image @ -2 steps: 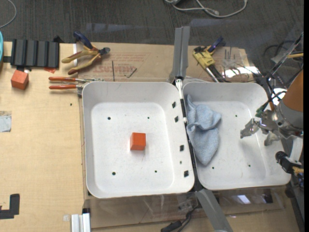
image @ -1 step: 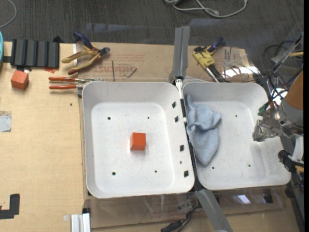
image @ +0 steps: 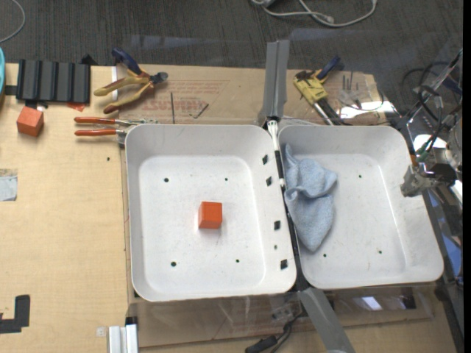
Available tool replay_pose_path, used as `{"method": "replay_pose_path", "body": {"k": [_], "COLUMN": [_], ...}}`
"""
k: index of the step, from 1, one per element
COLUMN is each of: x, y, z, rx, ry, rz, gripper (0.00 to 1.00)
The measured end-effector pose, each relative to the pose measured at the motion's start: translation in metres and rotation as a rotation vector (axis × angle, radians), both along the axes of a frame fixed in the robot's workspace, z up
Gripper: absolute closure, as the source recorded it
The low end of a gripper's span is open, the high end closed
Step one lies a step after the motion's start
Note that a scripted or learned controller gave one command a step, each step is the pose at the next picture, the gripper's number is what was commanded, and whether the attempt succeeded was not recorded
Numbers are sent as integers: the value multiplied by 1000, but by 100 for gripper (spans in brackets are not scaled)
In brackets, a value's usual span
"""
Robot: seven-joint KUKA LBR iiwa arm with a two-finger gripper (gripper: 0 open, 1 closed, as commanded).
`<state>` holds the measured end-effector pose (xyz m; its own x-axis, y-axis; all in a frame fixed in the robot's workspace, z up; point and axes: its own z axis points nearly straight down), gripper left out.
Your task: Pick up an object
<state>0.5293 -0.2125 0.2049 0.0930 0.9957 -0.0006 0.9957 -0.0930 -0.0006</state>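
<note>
An orange cube (image: 210, 215) lies flat near the middle of the left bin (image: 147, 197). A crumpled blue-grey cloth (image: 309, 201) rests against the left wall of the right bin (image: 368, 263). My gripper (image: 414, 182) is at the right bin's right rim, well away from both the cloth and the cube. Nothing shows in its grasp. Cables and grey arm parts crowd the space behind it at the right edge.
Behind the bins lie orange-handled pliers (image: 129, 87), red-handled pliers (image: 103, 127) and a yellow clamp (image: 313, 90). A second orange block (image: 30, 120) and a black slotted holder (image: 53, 81) sit on the bench at far left. A grey bar (image: 274, 79) stands between the bins.
</note>
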Motion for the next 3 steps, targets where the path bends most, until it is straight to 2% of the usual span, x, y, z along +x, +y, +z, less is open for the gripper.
{"method": "replay_pose_path", "body": {"k": [1,2,3], "x": [42,109,131], "y": [2,-6,-9], "z": [14,12,17], "rx": [-1,-2,-4], "ry": [-2,-2,-5], "rz": [330,661,965], "gripper": [100,100,100]}}
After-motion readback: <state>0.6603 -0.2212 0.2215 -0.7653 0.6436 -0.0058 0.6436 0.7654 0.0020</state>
